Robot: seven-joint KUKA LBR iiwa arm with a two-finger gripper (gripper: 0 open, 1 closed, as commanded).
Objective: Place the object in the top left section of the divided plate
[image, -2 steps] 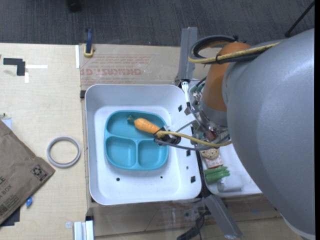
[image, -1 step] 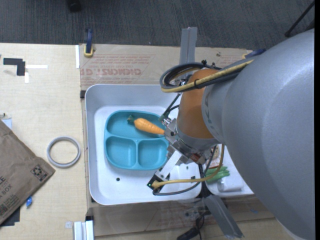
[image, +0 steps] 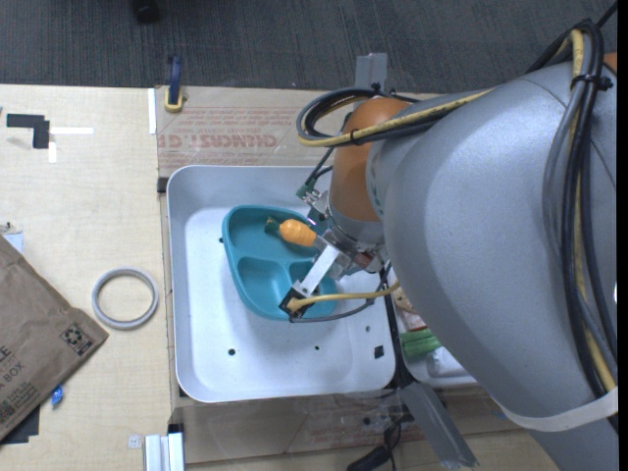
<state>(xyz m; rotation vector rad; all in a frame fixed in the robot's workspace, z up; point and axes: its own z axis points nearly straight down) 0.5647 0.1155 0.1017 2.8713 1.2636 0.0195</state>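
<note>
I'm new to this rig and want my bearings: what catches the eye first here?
The huge grey arm looms on the right, reaching over the white bin. In the bin lies a teal divided plate with a small orange object in its upper section. A grey tape ring lies on the bench to the left.

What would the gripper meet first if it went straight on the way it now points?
Probably the orange object lying in the teal divided plate, just ahead of the gripper. Depth is unclear here, so it could reach the plate beside it instead.
</note>
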